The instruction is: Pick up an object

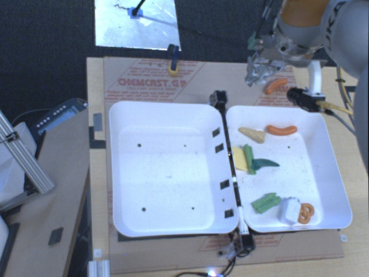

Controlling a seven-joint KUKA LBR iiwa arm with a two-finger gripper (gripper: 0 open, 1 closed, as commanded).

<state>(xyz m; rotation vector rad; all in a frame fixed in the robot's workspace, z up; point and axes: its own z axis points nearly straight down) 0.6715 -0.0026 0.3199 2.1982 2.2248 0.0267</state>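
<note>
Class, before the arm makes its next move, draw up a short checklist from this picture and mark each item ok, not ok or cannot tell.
1. End effector raised above the bins: ok.
2. A sausage seen at the end effector: ok.
3. That sausage between the fingers: cannot tell.
4. Right bin holds things to pick, such as a second sausage and a pretzel: ok.
5. Left bin has bare floor for a drop: ok.
</note>
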